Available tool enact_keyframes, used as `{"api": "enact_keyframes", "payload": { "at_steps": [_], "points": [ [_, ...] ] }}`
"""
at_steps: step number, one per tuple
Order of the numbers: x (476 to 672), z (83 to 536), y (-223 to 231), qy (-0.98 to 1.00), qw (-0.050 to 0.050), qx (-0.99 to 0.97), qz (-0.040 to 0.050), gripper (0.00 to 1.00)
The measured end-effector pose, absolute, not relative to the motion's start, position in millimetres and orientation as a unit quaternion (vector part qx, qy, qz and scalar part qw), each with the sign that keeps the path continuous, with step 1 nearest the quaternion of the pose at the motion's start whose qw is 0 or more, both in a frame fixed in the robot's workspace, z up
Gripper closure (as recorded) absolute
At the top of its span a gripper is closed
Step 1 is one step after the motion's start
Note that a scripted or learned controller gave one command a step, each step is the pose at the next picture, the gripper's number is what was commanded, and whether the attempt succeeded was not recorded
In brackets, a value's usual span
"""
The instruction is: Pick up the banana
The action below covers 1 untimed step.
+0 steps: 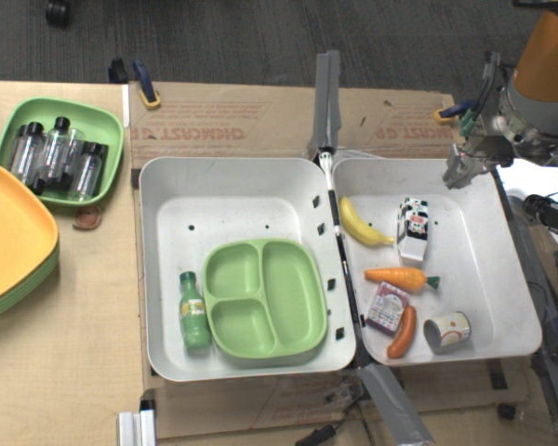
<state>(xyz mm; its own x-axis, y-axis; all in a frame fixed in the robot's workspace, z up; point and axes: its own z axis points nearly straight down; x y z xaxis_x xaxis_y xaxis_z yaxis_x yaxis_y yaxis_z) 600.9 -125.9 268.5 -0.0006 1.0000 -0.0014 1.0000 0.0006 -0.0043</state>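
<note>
The banana (364, 225) is yellow. The carton (413, 229) beside it is white with black spots, like a cow. The carrot (399, 278) is orange with a green end, and the sausage (402, 332) is red-orange. At the lower left of the frame, the divided tray (263, 298) is light green and the bottle (193, 310) is green. Both bins (167, 249) are white. The plates (14, 249) at the left edge are orange.
</note>
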Motion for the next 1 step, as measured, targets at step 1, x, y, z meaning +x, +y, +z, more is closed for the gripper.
{"api": "enact_keyframes", "payload": {
  "at_steps": [1],
  "points": [
    [558.8, 206.8, -114.9, -0.626, 0.002, -0.78, 0.0019, 1.0]
  ]
}}
